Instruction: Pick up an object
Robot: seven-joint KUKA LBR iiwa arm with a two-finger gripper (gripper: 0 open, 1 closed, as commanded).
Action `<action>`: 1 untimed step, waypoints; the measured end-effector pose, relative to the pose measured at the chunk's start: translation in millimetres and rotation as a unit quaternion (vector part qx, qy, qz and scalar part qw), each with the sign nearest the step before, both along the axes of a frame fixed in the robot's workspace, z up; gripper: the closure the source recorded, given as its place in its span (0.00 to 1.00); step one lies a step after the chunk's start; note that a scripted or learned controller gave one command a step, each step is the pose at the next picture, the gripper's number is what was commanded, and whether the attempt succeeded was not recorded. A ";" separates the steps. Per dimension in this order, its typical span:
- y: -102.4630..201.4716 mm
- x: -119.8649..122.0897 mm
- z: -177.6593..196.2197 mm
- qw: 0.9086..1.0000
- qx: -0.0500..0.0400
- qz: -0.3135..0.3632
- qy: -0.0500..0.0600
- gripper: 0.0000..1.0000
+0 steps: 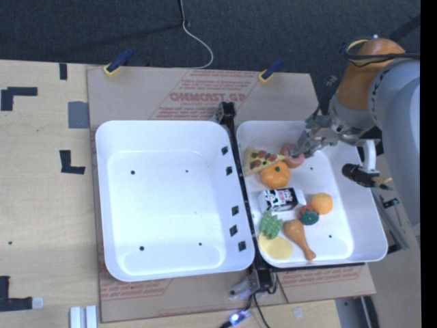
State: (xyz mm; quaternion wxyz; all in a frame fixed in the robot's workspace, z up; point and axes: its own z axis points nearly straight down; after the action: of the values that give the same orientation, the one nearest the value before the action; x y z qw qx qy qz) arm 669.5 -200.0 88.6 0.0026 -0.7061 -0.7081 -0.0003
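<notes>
The two-finger gripper (298, 149) hangs low in the right white bin (355, 251); whether its fingers are apart or together I cannot tell. A small pink toy (294, 160) lies just beneath it, touching or nearly so. The round orange plastic fruit (274, 175) and the flat pizza-slice toy (259, 158) sit just beside, toward the bin divider. Crowding likely causes a nudge or a glancing, slipping grasp.

left bin (164, 132): toward the desk's (41, 183) left edge
right bin (341, 248): holds the toy food pile (283, 197), beside the left bin
</notes>
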 end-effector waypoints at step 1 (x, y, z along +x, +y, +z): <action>2.9 -1.2 39.5 1.000 -0.002 -0.001 -0.003 1.00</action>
State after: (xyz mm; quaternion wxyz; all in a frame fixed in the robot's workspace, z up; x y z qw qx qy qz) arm 668.4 -197.1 128.0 -0.0010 -0.7066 -0.7076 -0.0009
